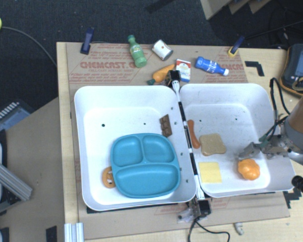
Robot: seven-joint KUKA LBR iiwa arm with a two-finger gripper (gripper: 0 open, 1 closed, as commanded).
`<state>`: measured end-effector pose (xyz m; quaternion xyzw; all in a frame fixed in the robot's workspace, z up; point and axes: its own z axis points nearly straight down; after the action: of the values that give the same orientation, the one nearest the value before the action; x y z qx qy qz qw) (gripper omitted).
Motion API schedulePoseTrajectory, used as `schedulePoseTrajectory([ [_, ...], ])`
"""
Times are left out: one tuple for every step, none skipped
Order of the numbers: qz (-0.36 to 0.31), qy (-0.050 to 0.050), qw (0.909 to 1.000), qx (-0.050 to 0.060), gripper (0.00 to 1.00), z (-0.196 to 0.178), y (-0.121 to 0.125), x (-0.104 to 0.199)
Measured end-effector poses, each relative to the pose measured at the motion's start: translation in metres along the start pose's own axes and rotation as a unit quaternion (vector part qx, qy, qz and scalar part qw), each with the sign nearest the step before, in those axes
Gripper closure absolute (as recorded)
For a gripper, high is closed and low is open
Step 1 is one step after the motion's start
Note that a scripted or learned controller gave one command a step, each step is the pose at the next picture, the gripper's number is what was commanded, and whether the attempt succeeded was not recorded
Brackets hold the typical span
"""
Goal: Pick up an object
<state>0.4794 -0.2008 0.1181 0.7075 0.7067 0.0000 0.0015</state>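
Orange rounded lump [249, 169] just below the metal hand [252, 150].

Green bottle [137, 52], blue bottle [211, 66], white can [162, 49] behind bins, on bench [111, 67].

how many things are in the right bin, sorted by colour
Orange: 2, the round fruit and the hot dog
Tan: 1, the bread slice
Yellow: 1, the cheese slice
Total: 4
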Motion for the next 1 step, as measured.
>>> schedulePoseTrajectory([
  [-0.001,0.002,1.0000,0.002,0.00,0.0337,-0.0006,0.0685],
])
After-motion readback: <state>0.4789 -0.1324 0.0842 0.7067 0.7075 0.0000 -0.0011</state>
